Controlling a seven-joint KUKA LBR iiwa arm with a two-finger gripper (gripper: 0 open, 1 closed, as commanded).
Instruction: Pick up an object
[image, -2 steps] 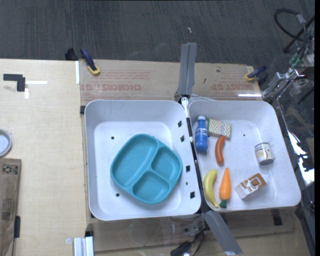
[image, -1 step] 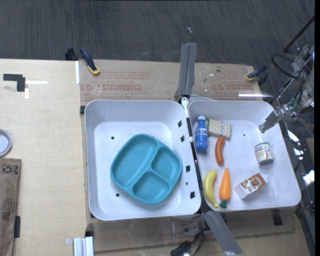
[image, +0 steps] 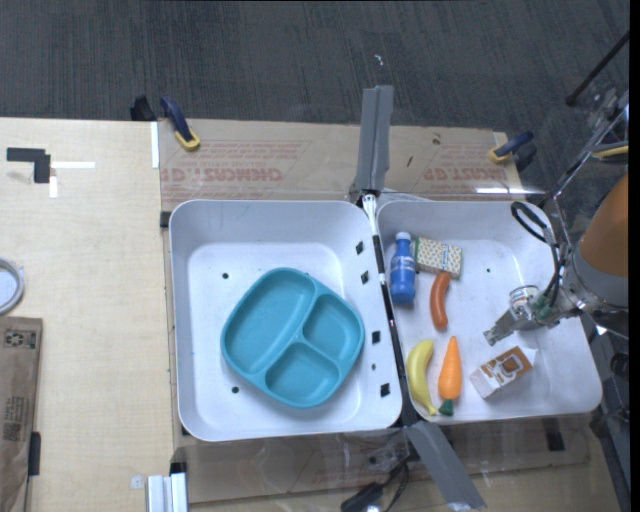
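Observation:
My gripper (image: 500, 331) hangs over the right side of the right bin (image: 560, 405), just above and slightly left of a small white and brown carton (image: 503, 370). Nothing is visibly held in it. To its left lie an orange carrot (image: 450, 368) and a yellow banana (image: 420, 375), side by side near the bin's front. Further back are a reddish-orange sausage-shaped piece (image: 439, 300), a blue bottle (image: 402, 268) and a yellowish patterned box (image: 439, 257).
A blue divided plate (image: 292, 337) lies in the left bin (image: 190, 300). A grey divider post (image: 375, 140) stands behind the seam between the bins. Black cables (image: 540, 225) loop over the right bin's back right corner. Clamps (image: 178, 122) hold the cardboard behind.

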